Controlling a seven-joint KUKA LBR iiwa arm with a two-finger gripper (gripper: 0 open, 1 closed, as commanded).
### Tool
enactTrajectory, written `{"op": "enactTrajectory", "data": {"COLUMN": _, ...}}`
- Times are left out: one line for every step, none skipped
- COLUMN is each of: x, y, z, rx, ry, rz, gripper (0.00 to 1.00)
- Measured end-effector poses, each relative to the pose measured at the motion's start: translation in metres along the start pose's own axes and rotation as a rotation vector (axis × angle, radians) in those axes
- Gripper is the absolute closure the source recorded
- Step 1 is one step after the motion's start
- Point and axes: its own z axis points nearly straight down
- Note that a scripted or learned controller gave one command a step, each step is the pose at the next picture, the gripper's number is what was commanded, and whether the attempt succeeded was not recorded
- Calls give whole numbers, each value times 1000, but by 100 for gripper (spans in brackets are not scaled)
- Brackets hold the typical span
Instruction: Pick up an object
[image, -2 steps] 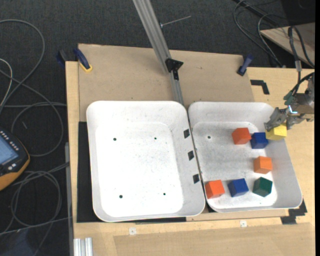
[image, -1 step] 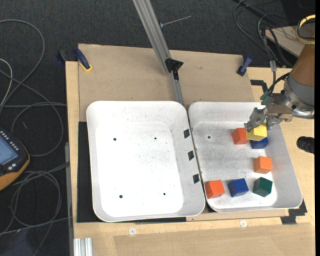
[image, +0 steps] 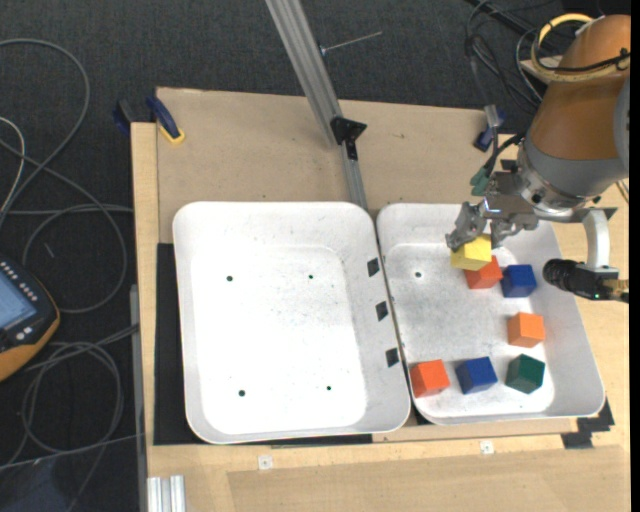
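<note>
My gripper (image: 476, 240) hangs over the far part of the right bin (image: 440, 310), shut on a yellow block (image: 472, 254) that sits between its fingertips. The yellow block overlaps a red block (image: 486, 275) lying just in front of it. A blue block (image: 518, 280) rests right of the red one. Further forward lies an orange block (image: 526, 328). Along the bin's near edge stand another orange block (image: 430, 376), a second blue block (image: 476, 374) and a green block (image: 524, 373).
The left bin (image: 270, 320) lies beside the right one, with black clips (image: 381, 310) on the shared rim. A metal pole (image: 320, 90) slants across the back of the bench. A black cylinder (image: 575, 278) juts in at the right bin's edge.
</note>
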Motion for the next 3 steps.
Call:
{"op": "enactTrajectory", "data": {"x": 52, "y": 18, "z": -5, "rx": -1, "ry": 0, "rz": 0, "gripper": 100}}
{"op": "enactTrajectory", "data": {"x": 107, "y": 35, "z": 13, "rx": 2, "ry": 0, "rz": 1, "gripper": 100}}
{"op": "enactTrajectory", "data": {"x": 155, "y": 44, "z": 10, "rx": 0, "ry": 0, "rz": 1, "gripper": 100}}
